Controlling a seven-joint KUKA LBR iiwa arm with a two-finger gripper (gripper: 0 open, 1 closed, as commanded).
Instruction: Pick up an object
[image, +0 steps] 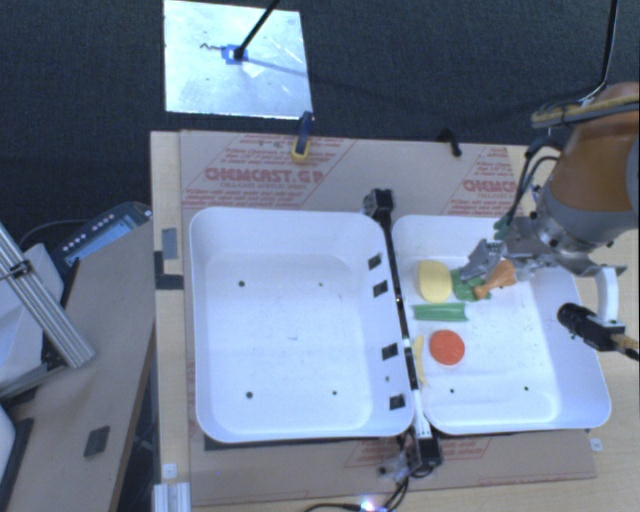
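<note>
Targets sit in the right bin (540, 400), upper-left part: yellow pc (433, 281), green block (466, 287), orange pc (497, 277) bunched together, w/ the hand (487, 262) low over the green/orange pair. Can't tell if it's wide, narrow or holding anything. Flat green strip (440, 312) and orange-red disc (447, 347) lie just below, apart. Best bet: take one pc square, avoid nudging neighbours. Left bin (290, 330) beside it; both on a board on the desk (110, 330), dark floor beyond.
</note>
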